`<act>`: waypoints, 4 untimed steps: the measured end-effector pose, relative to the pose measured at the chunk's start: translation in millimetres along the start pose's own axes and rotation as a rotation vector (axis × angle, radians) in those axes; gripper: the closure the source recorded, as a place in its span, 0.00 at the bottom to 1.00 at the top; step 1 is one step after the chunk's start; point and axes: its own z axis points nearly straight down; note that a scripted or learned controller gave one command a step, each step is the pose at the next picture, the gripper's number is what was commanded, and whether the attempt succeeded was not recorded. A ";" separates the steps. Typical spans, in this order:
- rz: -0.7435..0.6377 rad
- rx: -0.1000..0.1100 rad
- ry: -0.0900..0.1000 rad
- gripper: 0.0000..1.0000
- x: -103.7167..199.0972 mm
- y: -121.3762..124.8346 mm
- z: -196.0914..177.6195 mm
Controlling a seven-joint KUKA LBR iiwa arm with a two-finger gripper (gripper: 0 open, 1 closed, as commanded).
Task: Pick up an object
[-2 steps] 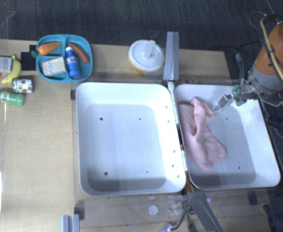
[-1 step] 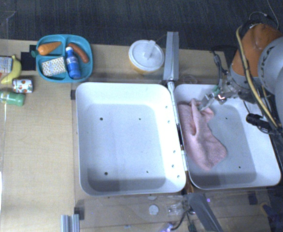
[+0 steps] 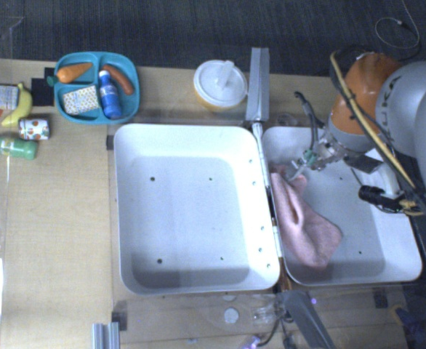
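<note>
Far left of the bench: a banana (image 3: 18, 105), a small can (image 3: 33, 129) and a green bottle (image 3: 9, 147); beside them a blue divided tray (image 3: 129, 86) of toy food, then a lidded cup (image 3: 220, 83). Centre: the left bin (image 3: 191, 209). Right bin (image 3: 387, 231): a pink cloth (image 3: 304, 224) lies crumpled along its left wall. My gripper (image 3: 305, 163) sits at the cloth's upper end, touching it; I cannot tell how far my fingers are parted, nor whether they grip the fabric.

Grey arm (image 3: 409, 107) reaching in from right, hand (image 3: 305, 163) lowered
</note>
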 end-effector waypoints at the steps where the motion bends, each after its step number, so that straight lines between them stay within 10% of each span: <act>1: -0.001 -0.007 -0.002 1.00 0.4 3.0 -12.0; 2: -0.001 -0.007 -0.002 0.00 0.0 2.9 -12.2; 3: 0.020 -0.005 -0.001 0.00 3.5 -17.2 -1.6; 4: -0.054 0.003 0.002 0.00 14.6 31.1 -96.9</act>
